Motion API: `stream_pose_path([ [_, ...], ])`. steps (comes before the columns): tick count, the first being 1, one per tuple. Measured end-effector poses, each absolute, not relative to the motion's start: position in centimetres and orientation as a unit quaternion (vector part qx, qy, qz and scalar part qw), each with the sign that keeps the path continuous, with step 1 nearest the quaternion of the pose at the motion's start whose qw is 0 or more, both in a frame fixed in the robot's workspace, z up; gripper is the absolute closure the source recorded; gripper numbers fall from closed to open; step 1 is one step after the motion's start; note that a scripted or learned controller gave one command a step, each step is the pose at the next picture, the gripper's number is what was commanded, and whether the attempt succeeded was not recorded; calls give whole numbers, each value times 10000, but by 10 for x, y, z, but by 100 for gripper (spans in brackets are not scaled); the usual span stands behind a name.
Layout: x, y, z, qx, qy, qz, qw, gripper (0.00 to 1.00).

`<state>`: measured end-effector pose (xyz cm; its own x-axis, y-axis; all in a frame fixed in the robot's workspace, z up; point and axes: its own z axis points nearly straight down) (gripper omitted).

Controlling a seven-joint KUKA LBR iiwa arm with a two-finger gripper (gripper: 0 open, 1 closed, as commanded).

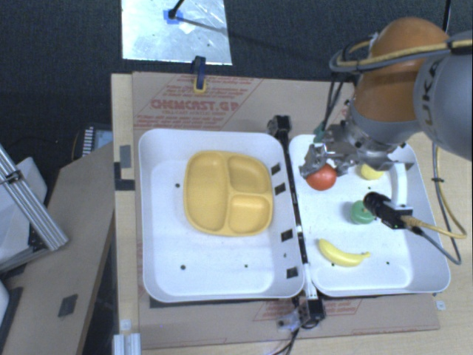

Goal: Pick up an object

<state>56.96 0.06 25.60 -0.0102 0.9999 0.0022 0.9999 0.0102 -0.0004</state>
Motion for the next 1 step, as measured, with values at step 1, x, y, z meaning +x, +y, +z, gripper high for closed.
stream_pose_path([
  [1, 548, 44, 240, -7039, -7103, -1, 11, 100],
])
